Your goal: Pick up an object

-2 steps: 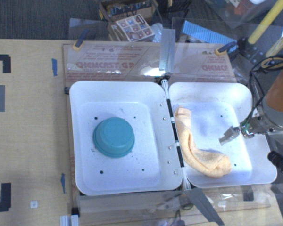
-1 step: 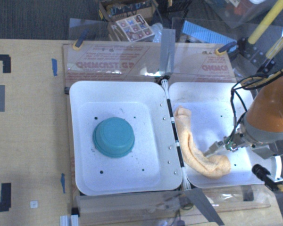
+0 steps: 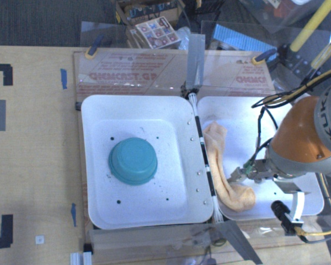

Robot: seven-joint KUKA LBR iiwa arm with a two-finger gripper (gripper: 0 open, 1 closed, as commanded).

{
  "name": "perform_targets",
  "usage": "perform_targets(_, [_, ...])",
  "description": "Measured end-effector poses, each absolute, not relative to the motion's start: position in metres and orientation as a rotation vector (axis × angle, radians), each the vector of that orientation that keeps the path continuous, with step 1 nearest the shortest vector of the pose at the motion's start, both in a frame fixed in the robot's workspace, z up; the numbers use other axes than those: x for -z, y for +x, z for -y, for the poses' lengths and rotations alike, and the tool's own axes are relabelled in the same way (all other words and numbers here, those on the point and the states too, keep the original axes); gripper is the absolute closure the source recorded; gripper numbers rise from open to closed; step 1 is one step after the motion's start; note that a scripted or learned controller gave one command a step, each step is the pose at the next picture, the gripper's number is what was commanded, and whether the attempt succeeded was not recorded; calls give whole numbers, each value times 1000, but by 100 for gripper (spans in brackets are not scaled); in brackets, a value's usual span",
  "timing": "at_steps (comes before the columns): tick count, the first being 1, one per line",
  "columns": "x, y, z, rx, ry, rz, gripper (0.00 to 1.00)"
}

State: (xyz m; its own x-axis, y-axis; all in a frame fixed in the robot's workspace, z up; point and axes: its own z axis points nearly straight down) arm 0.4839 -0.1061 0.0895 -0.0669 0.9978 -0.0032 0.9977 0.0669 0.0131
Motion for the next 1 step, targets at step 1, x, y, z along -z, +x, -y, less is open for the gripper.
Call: perform_targets(1, [-90,543,101,-11,2050,-2364,0])
